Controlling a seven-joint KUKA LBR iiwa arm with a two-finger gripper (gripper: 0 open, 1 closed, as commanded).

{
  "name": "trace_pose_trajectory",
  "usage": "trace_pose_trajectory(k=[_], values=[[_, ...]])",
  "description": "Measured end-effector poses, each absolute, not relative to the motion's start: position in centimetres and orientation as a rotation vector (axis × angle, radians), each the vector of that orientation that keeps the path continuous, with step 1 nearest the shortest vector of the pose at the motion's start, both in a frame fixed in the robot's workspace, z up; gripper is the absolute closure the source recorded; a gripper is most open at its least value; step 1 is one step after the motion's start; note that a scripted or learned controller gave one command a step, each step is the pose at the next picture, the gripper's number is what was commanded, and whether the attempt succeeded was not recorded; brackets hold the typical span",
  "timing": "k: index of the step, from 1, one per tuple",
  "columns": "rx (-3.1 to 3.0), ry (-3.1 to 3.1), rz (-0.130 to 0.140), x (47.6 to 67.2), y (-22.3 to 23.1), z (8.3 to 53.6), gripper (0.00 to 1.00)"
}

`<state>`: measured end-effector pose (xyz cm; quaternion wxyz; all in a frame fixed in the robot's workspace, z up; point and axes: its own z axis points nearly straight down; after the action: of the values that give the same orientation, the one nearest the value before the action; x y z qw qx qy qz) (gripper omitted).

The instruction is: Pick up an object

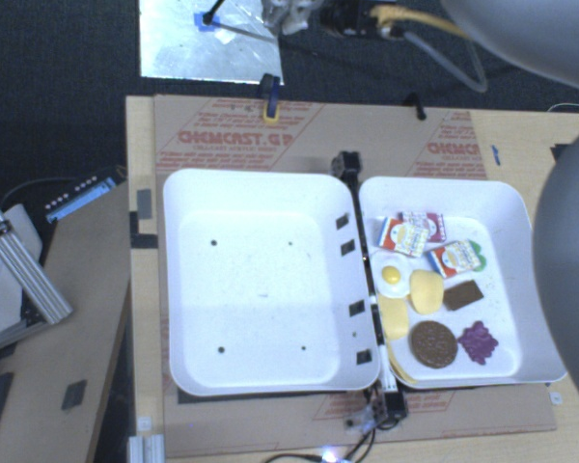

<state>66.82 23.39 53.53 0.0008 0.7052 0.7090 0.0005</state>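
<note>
The right bin [510, 201] holds several small toy foods. Two red-and-white packets [412, 232] [458, 257] lie at its back. A fried egg [392, 276], a yellow piece [426, 291] and a yellow slice [394, 318] sit near the divider. A brown bar [462, 294], a round brown cookie [433, 344] and purple grapes [479, 341] lie toward the front. My gripper [291, 6] hangs high at the top of the view, beyond the bench's far edge, well away from both bins and blurred.
The white left bin [188, 258] sits beside the right one on a cardboard sheet [232, 133]. A blue-and-yellow clamp [269, 98] stands at the bench's back edge. The grey arm's body [569, 287] looms along the right side, and a metal plate [183, 27] lies on the floor.
</note>
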Motion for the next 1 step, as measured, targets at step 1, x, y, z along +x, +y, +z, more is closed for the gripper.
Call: trace_pose_trajectory(k=[1], values=[[2.214, 2.226, 0.001, 66.82, 23.39, 53.53, 1.0]])
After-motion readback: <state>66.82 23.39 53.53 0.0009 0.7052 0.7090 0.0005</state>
